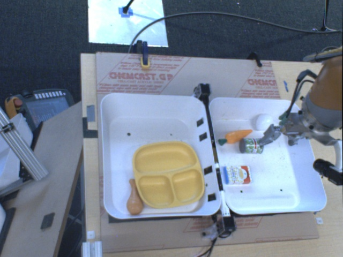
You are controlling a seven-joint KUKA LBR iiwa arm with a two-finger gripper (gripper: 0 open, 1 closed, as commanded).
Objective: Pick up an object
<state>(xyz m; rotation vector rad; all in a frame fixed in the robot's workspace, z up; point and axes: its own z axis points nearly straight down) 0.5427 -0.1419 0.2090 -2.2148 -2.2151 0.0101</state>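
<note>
Near edge, left bin (115, 143): yellow divided plate (168, 173) w/ a wooden pestle-like piece (134, 198) beside it. Right bin (300, 197): small red/white carton (236, 174) nearest, then a can on its side (251, 145), toy carrot (236, 137) just behind, white ball (263, 121) farther back. Gripper (269, 135) sits at the can's right end; can't tell if fingers are spread or closed. Likely target is the can: it'll roll, so straddle it across the body, not the end, and go slow before closing.

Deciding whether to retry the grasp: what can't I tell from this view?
- Pincer state: fingertips too small and blurred beside the small can.
- Contact with the can: unclear.
- Arm: cut off by the right edge.
- Box label: too small to read.
</note>
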